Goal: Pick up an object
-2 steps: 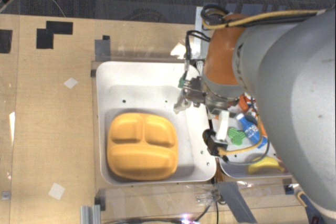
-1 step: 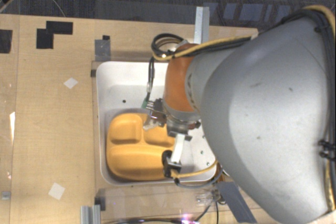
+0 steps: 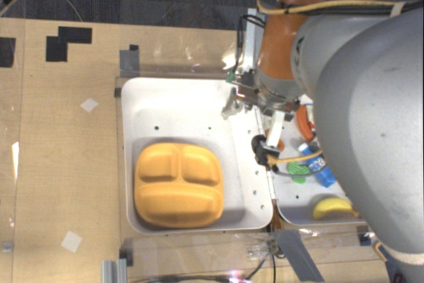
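Pick not done yet: nothing visibly in the gripper (image 3: 233,105), which sits over the upper right corner of the left bin (image 3: 172,86), close to the wall shared with the right bin (image 3: 311,217). Can't tell if it's open or closed from this angle. Candidates: yellow divided tray (image 3: 179,185) at the left bin's lower left, well apart from the gripper, with bare floor between. Banana (image 3: 331,207), blue item (image 3: 318,168) and green item (image 3: 298,169) are crowded in the right bin under the arm (image 3: 358,89), so tight room there.
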Controlling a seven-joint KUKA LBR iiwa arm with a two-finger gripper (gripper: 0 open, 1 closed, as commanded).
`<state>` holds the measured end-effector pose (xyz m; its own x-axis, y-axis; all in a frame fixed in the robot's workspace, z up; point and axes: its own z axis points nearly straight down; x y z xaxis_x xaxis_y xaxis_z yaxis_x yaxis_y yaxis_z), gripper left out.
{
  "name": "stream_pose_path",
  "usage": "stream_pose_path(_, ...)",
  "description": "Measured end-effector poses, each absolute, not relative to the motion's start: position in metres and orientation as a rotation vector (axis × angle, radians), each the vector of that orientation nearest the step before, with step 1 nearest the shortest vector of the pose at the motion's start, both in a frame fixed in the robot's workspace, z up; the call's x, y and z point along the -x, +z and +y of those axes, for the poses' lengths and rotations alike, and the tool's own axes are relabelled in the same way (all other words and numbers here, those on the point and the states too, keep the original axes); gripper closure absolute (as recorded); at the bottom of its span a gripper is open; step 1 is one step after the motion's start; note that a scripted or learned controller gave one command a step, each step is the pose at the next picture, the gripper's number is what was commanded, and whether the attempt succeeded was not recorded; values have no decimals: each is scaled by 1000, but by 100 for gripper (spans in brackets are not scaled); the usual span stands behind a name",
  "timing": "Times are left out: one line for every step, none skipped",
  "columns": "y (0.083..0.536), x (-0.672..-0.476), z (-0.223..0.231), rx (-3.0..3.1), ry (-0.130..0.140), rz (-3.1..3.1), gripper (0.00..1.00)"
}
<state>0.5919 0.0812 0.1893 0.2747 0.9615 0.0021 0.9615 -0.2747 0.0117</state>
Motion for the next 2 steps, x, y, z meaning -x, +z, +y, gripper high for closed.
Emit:
stream_pose_path(185, -613, 49, -2644, 2, 1695, 0)
stream_pose_path(185, -580, 94, -2785, 2, 1456, 0)
